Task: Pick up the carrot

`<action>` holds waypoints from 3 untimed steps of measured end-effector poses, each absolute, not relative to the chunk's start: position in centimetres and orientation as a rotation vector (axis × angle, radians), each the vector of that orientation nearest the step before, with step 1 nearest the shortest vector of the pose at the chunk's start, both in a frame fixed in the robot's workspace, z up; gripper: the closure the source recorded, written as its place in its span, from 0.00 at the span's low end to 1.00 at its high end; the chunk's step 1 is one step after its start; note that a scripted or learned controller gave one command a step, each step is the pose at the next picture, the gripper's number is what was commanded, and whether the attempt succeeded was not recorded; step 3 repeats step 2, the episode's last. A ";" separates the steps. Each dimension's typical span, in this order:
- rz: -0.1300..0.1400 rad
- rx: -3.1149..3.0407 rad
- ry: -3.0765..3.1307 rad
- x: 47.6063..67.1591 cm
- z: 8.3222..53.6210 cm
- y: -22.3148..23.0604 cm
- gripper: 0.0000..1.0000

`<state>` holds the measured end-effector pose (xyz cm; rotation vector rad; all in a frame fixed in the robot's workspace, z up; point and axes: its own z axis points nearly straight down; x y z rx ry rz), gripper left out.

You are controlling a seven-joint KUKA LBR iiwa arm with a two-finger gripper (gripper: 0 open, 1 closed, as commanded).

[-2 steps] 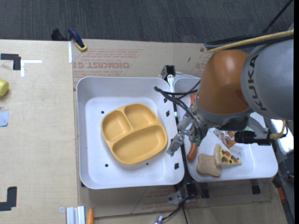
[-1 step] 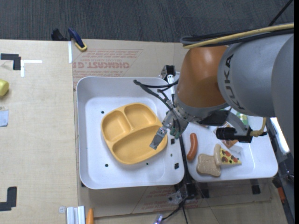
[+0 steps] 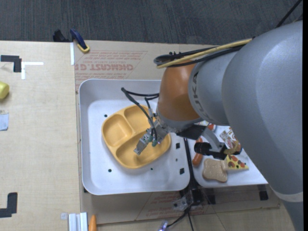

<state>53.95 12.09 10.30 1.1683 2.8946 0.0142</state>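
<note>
My gripper [image 3: 147, 142] hangs low over the yellow plate [image 3: 118, 129], which sits in the left bin [image 3: 96, 177] as the camera sees it. It is above the plate's lower compartment, close to the surface or touching it; I cannot tell which. I also cannot tell whether the gripper is apart or together, because the angle and my own wrist blur that. I see nothing orange in it, so I judge it empty.

The carrot [image 3: 197, 158] is not here. I take it to be the short orange-red piece in the right bin [image 3: 231, 183], just past the wall between the two bins. From the gripper it lies toward the view's right and a little lower, back toward my arm's base. Its long axis runs nearly up and down the picture, leaning slightly, and its upper end goes under my arm [image 3: 250, 105]. The bread [image 3: 214, 170] is just beside it on the right, and the pizza [image 3: 236, 163] is beyond that.

So the task has hardly begun. The next move calls for lifting clear of the plate, crossing the wall, and closing across the carrot's short width without catching the bread.
</note>
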 end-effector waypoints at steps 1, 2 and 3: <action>0.009 1.166 2.896 53.9 10.9 12.0 1.00; -0.003 1.563 2.725 49.7 14.5 11.4 1.00; -0.003 1.563 2.725 49.7 14.5 11.4 1.00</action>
